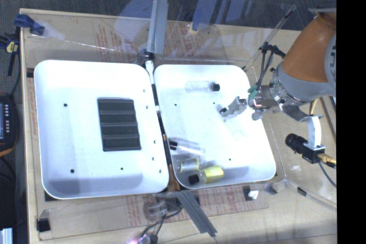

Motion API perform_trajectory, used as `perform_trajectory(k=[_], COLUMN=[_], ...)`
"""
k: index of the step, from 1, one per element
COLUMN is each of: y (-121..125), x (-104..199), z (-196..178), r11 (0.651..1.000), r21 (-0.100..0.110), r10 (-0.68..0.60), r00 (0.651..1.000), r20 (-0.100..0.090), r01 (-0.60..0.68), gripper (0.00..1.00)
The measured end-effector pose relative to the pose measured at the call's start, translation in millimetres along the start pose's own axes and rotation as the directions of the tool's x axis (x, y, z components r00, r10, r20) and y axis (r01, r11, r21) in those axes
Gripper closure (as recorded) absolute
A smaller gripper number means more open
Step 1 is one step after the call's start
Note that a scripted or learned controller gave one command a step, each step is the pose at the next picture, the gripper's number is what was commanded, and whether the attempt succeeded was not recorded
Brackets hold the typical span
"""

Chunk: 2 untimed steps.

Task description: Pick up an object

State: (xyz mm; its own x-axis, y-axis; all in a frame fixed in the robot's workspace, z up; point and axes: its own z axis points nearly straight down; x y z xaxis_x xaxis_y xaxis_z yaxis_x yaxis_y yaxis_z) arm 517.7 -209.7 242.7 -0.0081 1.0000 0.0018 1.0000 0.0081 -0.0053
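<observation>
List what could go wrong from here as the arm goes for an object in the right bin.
1. The gripper hangs over bare floor of the right bin, so closing here would likely grab nothing.
2. The clear tube with a black cap is see-through and may roll away.
3. The yellow bottle, another small bottle and a clear item crowd the bin's near corner, so fingers could jam against the wall.

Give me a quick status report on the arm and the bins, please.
Tool over right bin, upper right part, nothing seen in it. Clear tube just up-left of it; bottles clustered at near edge. Black ridged block alone in left bin.
</observation>
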Motion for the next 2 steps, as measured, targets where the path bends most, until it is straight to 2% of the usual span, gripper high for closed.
perform_trajectory(k=[1, 2], y=[-35, -38], x=[46, 86], z=[75, 135], r11=[0.998, 0.994], r21=[0.001, 0.0], r10=[-0.061, -0.106], r00=[0.998, 0.994], r20=[0.0, 0.0], r01=[0.061, 0.106], gripper=[0.0, 0.0])
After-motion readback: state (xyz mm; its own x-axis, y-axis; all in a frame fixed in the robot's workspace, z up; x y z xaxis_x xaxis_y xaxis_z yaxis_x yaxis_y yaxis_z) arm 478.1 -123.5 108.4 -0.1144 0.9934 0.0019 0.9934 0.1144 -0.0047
